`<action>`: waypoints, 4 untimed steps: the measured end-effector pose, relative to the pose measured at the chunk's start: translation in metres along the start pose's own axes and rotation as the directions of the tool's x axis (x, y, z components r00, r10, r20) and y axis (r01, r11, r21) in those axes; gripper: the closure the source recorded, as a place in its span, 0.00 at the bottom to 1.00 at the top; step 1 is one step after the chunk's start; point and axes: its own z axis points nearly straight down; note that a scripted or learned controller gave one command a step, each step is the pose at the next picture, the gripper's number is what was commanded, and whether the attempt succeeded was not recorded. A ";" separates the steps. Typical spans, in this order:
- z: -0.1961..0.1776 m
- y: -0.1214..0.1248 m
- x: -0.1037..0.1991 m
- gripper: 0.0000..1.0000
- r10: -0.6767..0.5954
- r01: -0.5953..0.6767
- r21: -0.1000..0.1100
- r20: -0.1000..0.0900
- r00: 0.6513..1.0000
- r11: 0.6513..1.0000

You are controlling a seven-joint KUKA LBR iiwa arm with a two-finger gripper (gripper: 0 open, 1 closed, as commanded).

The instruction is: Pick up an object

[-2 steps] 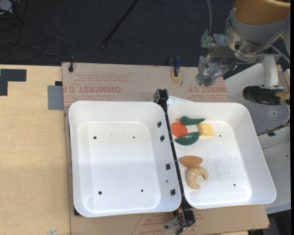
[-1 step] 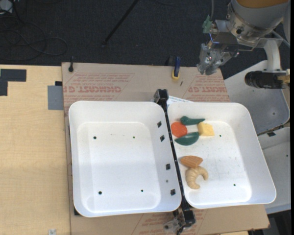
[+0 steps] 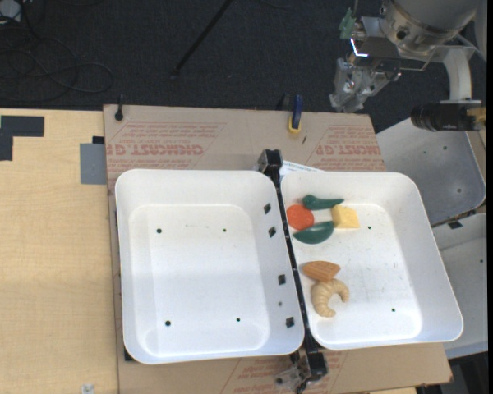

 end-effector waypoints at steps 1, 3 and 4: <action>-0.039 0.000 0.005 1.00 0.003 -0.003 -0.001 0.000 1.000 1.000; 0.155 -0.003 0.019 1.00 0.005 -0.005 0.021 0.000 1.000 1.000; 0.103 0.000 0.023 1.00 0.003 -0.003 -0.002 -0.001 1.000 1.000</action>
